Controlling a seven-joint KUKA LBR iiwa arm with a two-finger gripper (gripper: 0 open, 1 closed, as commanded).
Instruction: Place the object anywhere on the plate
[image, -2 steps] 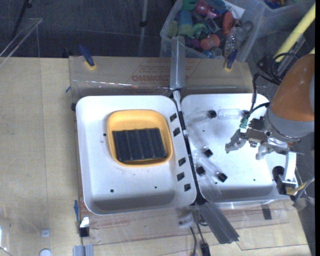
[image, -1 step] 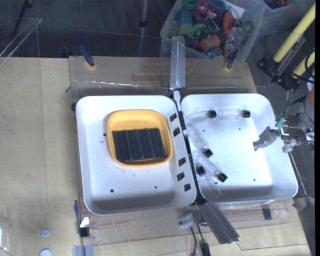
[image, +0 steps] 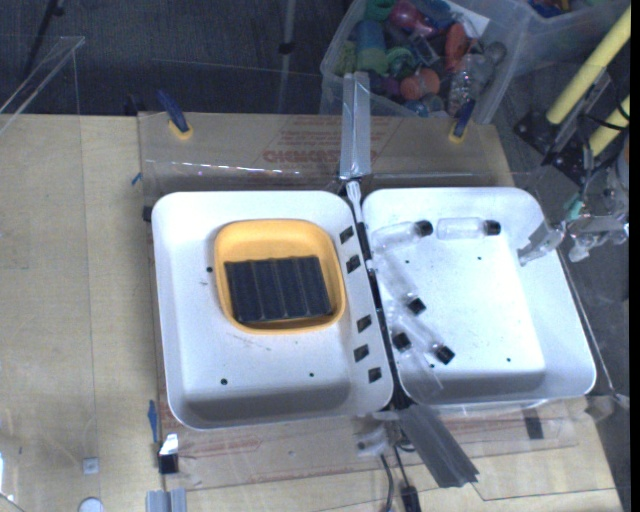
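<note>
Two white bins side by side. One yellow plate in the left bin. One dark ridged block on that plate. About four see-through tubes with black caps in the right bin, hard to count. One clear box of bright toys behind.

Single fixed camera — mounted above the bench, looking down at a slant. Both bins framed whole: left bin, right bin, divider near centre. Far edge of view takes in a clear tub beyond the bench — moderate distance, no close detail.
</note>
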